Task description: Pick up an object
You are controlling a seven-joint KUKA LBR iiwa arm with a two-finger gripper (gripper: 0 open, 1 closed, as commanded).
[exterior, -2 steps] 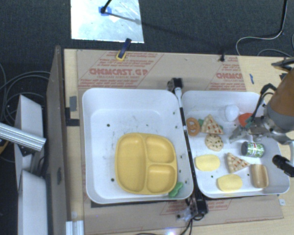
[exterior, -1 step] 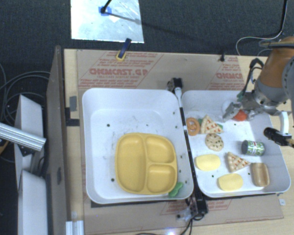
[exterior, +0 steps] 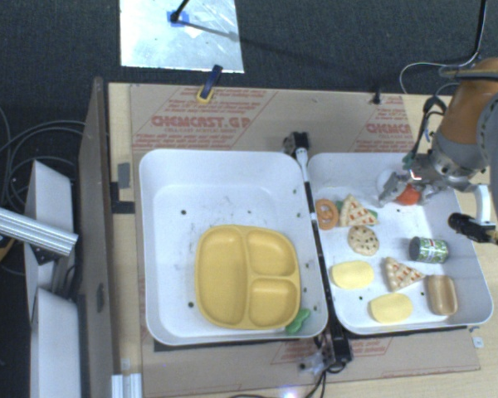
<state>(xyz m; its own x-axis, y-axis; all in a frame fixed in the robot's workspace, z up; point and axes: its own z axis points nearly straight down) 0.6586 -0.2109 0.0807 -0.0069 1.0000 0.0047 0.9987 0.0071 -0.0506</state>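
My gripper (exterior: 407,191) is low over the back of the right bin (exterior: 473,305), with a small red-orange object (exterior: 409,196) right beneath it. Toy food lies across that bin: a pretzel (exterior: 326,213), a pizza slice (exterior: 358,214), a round cookie (exterior: 363,240), a green can (exterior: 429,249) on its side, a second pizza slice (exterior: 400,273), two pale yellow pieces (exterior: 352,274) (exterior: 390,308) and a brown hot-dog bun (exterior: 441,294). Whether the red object sits between the fingers is unclear.
The left bin (exterior: 174,181) holds a yellow divided plate (exterior: 247,276) with a green bit (exterior: 297,322) at its near right corner. A black clamp (exterior: 298,144) sits where the bins meet at the back. Cardboard (exterior: 232,114) lies under both bins.
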